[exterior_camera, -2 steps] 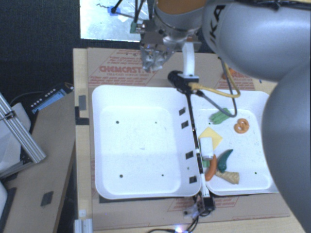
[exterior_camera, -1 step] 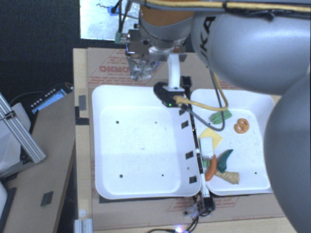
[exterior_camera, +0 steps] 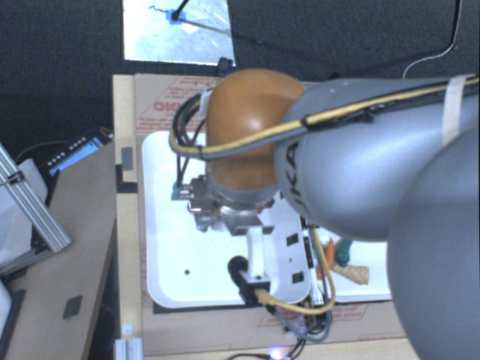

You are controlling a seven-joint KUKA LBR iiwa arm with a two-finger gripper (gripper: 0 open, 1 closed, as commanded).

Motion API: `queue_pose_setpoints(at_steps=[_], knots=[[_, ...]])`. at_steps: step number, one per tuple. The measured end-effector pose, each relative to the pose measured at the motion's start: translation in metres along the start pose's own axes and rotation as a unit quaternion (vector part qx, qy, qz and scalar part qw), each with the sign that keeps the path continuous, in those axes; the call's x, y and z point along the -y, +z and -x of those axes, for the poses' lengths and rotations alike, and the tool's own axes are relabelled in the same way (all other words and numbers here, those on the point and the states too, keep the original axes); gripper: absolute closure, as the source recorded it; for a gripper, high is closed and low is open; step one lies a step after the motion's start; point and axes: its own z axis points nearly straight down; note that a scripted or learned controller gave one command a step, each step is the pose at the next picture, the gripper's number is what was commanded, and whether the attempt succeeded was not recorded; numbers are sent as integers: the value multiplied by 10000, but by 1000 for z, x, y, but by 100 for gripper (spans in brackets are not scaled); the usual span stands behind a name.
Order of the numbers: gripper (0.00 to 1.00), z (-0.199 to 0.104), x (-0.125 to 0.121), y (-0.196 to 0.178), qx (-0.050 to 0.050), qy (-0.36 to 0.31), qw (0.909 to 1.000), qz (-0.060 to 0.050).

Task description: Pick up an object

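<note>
Arm (exterior_camera: 360,148) over left bin (exterior_camera: 161,223); gripper (exterior_camera: 225,216) hidden under wrist, grip state can't tell; step: approach/descend, my read; next needs target, e.g. cone-shaped toy (exterior_camera: 352,273) in right bin.

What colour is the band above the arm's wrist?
Orange band, glossy and rounded, seen in the camera view above the left white bin.

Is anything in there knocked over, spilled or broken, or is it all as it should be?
Nothing stands out. The arm hangs low over the left bin, whose bare floor looks clean. A few small objects lie in the right bin beside the arm, partly hidden, so their state is hard to judge. No spill or damage shows.
</note>
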Motion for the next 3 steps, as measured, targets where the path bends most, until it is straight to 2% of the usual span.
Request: queue_pose_setpoints(at_steps=[1,2,3], knots=[[100,1,-27,2,-28,32,9999,107],[100,3,-97,-196,-61,20,9998,209],[100,1,0,-140,-22,-1,10000,64]])
